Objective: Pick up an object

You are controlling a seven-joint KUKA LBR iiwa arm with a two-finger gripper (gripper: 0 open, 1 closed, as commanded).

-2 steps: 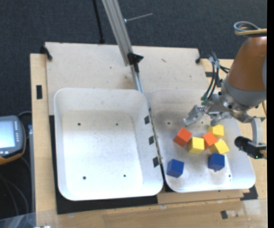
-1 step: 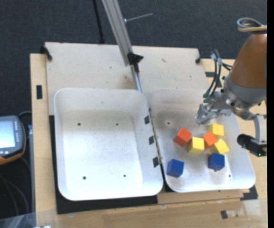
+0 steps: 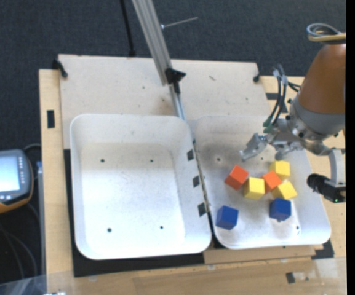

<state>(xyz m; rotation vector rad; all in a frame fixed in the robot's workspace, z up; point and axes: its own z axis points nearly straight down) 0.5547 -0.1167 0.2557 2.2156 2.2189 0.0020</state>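
Note:
Several small cubes lie in the right bin (image 3: 309,235). An orange cube (image 3: 237,177) and a yellow cube (image 3: 255,187) sit side by side near the middle. To their right are a second orange cube (image 3: 272,180) and two more yellow cubes (image 3: 282,168) (image 3: 286,190). One blue cube (image 3: 227,217) rests near the bin's front left, another blue cube (image 3: 280,209) near the front right. My gripper (image 3: 254,147) hangs over the back of this bin, just above and behind the orange cube. I see no cube in it.
The left bin (image 3: 79,131) stands beside the right one, sharing a divider with clips (image 3: 197,180). A slanted metal pole (image 3: 155,35) comes down to the bins' back junction. A grey device (image 3: 2,177) sits off the bench at left.

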